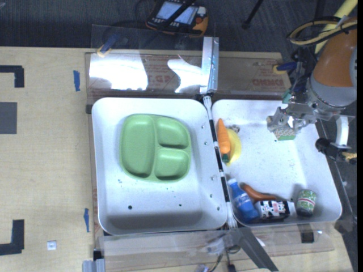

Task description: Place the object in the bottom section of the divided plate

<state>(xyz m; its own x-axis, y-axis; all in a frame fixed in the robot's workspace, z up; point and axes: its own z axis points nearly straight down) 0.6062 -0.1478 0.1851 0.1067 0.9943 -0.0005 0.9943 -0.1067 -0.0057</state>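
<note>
Near edge of the right bin (329, 174): a row of small items against its near wall — a blue object (243, 204) at the left, an orange-brown curved piece (258, 193) lying over a black-and-white patterned item (275, 209), and a small green-topped can (307, 202) at the right end, apart from the others.

Left bin (108, 169), the other large white tray, holds the green divided plate (154, 147) roughly at its centre. Plate has one long section on the left and two smaller sections on the right, one far and one near. All sections bare.

Arm (334, 67) enters from the far right, grey body with orange band, yellow and black cables looped above it. Wrist angled down and leftward over the far right part of the right bin.

Gripper (286, 123) sits low at the far side of the right bin, well apart from the plate. Something pale with a green edge shows just beneath it; cannot tell whether it is held, nor how far open the gripper is.

Against the left wall of the right bin: an orange carrot-shaped object (224, 137) overlapping a yellow object (233, 148), touching.

Bench (39, 152) is pale wood with black and blue tape marks.
</note>
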